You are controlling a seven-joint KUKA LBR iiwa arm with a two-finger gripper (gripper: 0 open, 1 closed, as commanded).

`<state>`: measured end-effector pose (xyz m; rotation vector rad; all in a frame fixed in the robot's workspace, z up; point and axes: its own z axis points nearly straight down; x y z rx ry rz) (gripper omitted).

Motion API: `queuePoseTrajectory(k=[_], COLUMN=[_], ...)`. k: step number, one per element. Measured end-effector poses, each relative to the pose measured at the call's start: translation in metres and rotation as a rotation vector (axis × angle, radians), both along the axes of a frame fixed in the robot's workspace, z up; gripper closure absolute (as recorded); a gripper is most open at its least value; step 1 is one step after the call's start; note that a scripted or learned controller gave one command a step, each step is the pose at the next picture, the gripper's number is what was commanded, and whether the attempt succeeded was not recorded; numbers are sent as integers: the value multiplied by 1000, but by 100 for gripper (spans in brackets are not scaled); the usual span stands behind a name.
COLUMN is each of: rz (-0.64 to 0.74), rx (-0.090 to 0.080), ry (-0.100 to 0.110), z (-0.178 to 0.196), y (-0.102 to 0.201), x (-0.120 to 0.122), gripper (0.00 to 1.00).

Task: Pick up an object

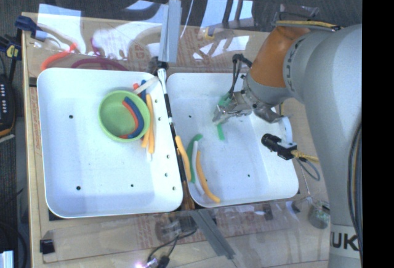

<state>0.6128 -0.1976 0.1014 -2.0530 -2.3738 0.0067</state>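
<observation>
My gripper hangs low over the upper middle of the right bin. Directly beneath its tip lies a small green stick, touching or nearly touching it; I cannot tell whether the stick is held. A bit of green also shows at the gripper's left side. Along the right bin's left side lie a curved green strip, an orange strip on the rim, a white strip and a yellow strip.
The left bin holds a green bowl with blue and red pieces inside, and yellow and orange sticks beside it. The grey arm covers the right bin's right side. Red tubing lies behind the left bin.
</observation>
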Motion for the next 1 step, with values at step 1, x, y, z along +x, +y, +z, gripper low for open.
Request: queuePoseTrajectory(k=[1], rz=[-38], rx=[1], ry=[-4], z=[89], y=[61], x=[27], gripper=[100])
